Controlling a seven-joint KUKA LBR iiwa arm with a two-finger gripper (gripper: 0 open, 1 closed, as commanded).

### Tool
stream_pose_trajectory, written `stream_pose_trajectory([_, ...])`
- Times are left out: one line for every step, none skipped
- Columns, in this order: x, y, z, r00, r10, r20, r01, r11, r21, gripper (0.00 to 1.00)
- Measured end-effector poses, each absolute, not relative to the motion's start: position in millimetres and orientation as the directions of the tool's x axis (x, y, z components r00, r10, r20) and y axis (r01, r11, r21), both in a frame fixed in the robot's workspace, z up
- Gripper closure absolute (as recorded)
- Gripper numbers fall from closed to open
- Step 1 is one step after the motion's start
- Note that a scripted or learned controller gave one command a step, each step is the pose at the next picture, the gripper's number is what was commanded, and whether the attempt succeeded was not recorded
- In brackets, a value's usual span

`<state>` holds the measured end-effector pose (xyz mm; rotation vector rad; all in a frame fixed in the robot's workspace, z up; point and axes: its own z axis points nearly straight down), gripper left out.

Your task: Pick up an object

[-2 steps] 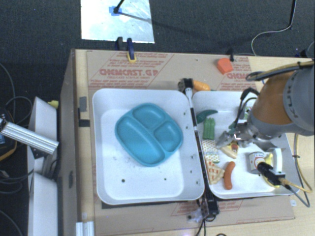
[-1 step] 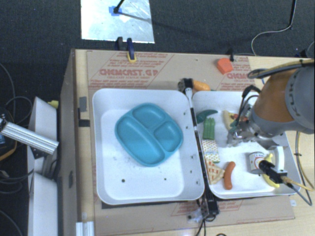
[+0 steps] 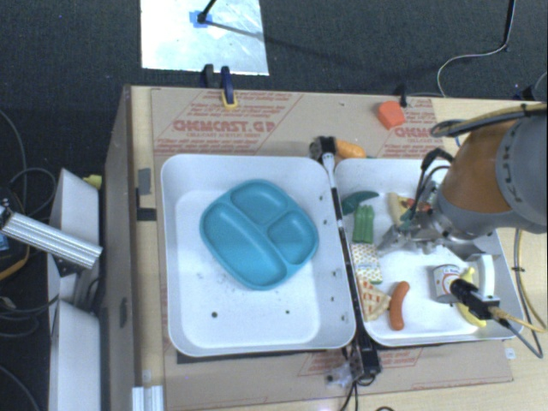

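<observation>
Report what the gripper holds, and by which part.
Cannot be told. The gripper sits low in the right bin beside the green block, too blurred to show anything gripped.

A pale counter [image 3: 257, 114] printed with red lettering carries a left white bin [image 3: 174, 229] and a right white bin [image 3: 428, 322] side by side; a small orange block [image 3: 390, 114] lies behind the right white bin; a clamp [image 3: 226, 85] sits at the back edge.

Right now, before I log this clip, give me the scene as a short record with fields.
left bin: blue divided plate
right bin: green block, orange-red sausage, patterned wedge
gripper: over the right bin's middle, near the green block
held object: cannot tell
bench outside the bins: orange block
</observation>
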<state>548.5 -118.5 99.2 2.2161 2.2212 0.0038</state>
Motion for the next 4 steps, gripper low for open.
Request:
stream_pose_trajectory([601.2, -145.8, 84.6, -0.003, 1.0, -0.001, 1.0, 0.003, 0.002, 0.0])
stream_pose_trajectory([659.4, -142.1, 84.2, 0.002, 1.0, 0.001, 1.0, -0.002, -0.017, 0.0])
stream_pose_trajectory([581.7, -159.6, 103.2, -0.001, 1.0, -0.002, 1.0, 0.001, 0.002, 0.0])
stream_pose_trajectory([669.7, -155.3, 85.4, -0.005, 1.0, -0.001, 1.0, 0.005, 0.004, 0.0])
